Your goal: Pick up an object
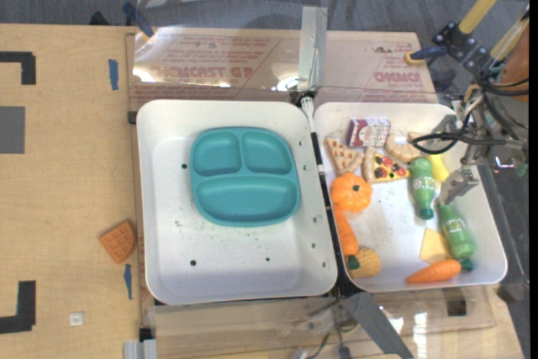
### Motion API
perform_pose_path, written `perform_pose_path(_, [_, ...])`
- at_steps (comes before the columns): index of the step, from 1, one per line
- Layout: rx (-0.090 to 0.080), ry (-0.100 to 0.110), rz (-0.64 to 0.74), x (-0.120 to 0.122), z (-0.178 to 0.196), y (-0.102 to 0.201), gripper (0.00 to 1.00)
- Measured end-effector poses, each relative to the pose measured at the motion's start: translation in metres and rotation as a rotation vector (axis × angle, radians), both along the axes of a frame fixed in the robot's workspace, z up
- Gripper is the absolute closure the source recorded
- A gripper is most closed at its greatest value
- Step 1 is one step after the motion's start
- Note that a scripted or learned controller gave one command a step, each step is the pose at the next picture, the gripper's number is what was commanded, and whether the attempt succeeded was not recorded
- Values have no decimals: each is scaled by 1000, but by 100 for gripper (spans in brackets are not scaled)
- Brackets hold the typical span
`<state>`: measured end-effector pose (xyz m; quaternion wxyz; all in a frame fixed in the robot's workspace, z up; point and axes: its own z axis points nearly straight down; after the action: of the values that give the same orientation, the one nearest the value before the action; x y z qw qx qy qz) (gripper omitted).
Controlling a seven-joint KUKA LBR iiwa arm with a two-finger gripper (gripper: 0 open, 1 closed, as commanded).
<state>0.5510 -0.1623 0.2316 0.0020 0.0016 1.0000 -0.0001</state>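
From the camera view, two white bins sit side by side on the bench. The left bin [160,248] holds a teal divided plate [245,176]. The right bin [395,214] is crowded with toy food: a pumpkin [351,192], pizza slices [387,167], a small carton [368,132], two green bottles [422,186] [458,234], a cheese wedge [433,246], a carrot [434,271] and a corn cob [365,263]. The gripper [459,185] hangs over the bin's right side, between the two bottles and apparently just above them; cables clutter the wrist, and whether it is open or closed cannot be told. A waffle [118,240] lies on the bench left of the bins.
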Motion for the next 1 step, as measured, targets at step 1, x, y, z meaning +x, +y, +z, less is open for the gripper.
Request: perform_pose_path(1, [-2, -5, 30, -2, -135, -41, 0])
